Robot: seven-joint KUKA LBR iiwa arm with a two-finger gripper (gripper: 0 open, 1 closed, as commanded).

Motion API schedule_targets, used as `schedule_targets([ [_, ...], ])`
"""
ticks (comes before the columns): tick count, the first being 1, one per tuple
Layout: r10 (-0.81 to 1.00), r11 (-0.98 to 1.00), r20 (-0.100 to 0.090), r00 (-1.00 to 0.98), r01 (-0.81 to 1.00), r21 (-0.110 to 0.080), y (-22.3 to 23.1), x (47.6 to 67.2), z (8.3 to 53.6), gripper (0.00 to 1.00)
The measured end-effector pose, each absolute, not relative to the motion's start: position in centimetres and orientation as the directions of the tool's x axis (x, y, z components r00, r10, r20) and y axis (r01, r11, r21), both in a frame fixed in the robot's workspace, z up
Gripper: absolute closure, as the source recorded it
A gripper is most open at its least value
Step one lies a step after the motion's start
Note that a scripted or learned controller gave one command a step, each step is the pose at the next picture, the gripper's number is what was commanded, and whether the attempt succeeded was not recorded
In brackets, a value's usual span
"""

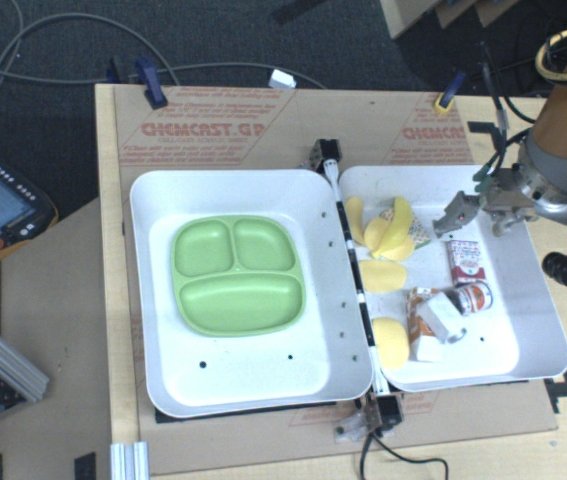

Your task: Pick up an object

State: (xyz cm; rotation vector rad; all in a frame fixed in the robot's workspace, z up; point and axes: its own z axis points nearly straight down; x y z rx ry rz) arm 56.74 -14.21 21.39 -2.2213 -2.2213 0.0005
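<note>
In the camera view, the table (263,118) has a brown board top with red printed letters. On it stand two shallow white bins with rounded corners and smooth walls, touching side by side. I take the right bin (533,313) as the landmark.

The left bin (153,268) lies directly to the left of it. Inside rests a light green plastic plate (238,273) with three compartments, two small ones at the far side and one long one at the near side.

Along the left wall of the right bin lie soft yellow things: a bunch of yellow banana-like pieces (383,230) at the far end, a flat yellow piece (383,275) below it, and a round yellow lemon-like fruit (391,340) near the front corner. Toward the middle of the bin floor there is a red and white packet (466,261), and just in front of it a heap of small red, white and brown packages (443,318), touching each other.

The pincer (458,215) is over the far part of the right bin, between the banana-like pieces and the red and white packet. Whether it is spread or pressed together I cannot tell; I see nothing between its tips. The arm (563,158) comes in over the right wall of the bin, grey metal with an orange part above.
</note>
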Motion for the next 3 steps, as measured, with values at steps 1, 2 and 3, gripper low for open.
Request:
schedule_targets([
  [1, 1.000, 0.001, 0.001, -0.001, 1.000, -0.002, -9.6, 61.4, 13.7, 0.00],
  [2, 1.000, 0.000, 0.000, 0.000, 1.000, 0.000, -10.3, 63.1, 8.6, 0.00],
  [3, 1.000, 0.000, -0.004, 0.000, 1.000, 0.012, -10.5, 63.5, 10.2, 1.00],
])
